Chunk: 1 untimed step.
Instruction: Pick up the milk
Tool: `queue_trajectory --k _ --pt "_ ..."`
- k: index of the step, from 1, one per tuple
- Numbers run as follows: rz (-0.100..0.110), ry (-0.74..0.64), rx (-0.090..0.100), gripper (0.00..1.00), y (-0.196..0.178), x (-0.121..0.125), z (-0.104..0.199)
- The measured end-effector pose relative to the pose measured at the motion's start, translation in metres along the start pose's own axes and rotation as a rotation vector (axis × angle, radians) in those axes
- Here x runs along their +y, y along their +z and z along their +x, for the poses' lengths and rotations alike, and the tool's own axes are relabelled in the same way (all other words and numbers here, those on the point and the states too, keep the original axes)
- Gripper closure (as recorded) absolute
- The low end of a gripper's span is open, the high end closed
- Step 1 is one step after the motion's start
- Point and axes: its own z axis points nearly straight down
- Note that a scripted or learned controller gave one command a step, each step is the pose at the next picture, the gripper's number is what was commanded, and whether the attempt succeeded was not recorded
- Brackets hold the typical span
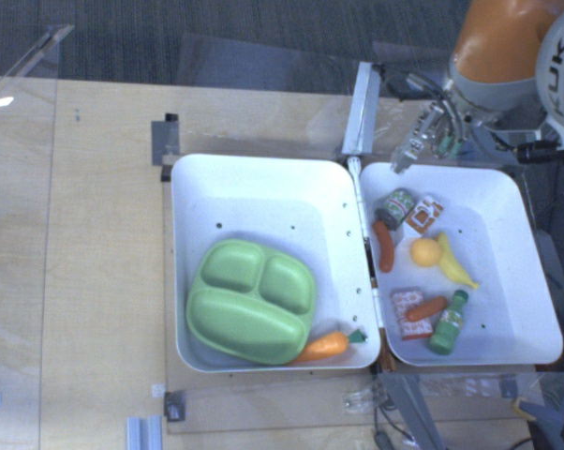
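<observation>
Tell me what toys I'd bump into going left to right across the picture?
Green plate → carrot → sausage → orange → green bottle.

Arm (521,40) cut off — top-right edge.

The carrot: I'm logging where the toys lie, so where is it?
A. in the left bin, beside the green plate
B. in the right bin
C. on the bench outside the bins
A: the carrot lies at the left bin's front edge, against the green plate.
</observation>
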Motion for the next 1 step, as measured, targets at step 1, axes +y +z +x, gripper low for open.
queue_trajectory --k 1 --pt "-0.001 -0.180 -0.002 1.00 -0.0105 0.0217 0.0193"
